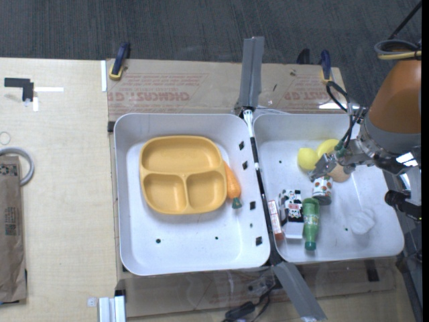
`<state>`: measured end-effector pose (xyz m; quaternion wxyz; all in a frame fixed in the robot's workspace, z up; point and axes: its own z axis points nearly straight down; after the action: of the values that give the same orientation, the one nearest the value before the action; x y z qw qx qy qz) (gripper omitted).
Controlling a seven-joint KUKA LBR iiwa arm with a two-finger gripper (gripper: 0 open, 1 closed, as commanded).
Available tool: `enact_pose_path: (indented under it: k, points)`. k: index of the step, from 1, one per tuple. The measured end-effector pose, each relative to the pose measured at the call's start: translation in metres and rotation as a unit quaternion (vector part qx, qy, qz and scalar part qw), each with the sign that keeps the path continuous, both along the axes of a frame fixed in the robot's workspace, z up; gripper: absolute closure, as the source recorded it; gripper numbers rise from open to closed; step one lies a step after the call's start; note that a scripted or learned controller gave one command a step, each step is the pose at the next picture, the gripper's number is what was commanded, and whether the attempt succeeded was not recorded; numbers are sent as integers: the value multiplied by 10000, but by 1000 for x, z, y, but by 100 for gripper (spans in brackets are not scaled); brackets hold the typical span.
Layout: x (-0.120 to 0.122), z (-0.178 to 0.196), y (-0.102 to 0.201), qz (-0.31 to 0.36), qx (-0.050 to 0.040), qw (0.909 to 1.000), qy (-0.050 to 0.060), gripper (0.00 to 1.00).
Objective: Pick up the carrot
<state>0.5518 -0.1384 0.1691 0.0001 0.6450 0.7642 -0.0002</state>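
Note:
The carrot (pixel 232 182) is orange with a small green end. It lies in the left bin (pixel 181 257), pressed against the right edge of a yellow divided plate (pixel 182 174). My gripper (pixel 328 164) hangs low over the right bin (pixel 375 243), well to the right of the carrot. It is beside a yellow fruit (pixel 313 155) and just above a small can (pixel 322 190). The grey arm with its orange band (pixel 397 96) comes in from the right.
The right bin also holds a green bottle (pixel 310 224), a small black-and-white box (pixel 291 207), a thin red-and-white stick (pixel 273 217) by the left wall and a clear cup (pixel 362 222). A raised divider (pixel 252 139) separates the bins.

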Motion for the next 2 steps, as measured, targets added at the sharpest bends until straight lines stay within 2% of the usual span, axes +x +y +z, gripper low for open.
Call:
enact_pose_path:
  k: [1,2]
  points:
    - [35,25,-11,-215,-7,9998,-3,0]
    - [29,15,-3,-295,-4,9996,11,0]
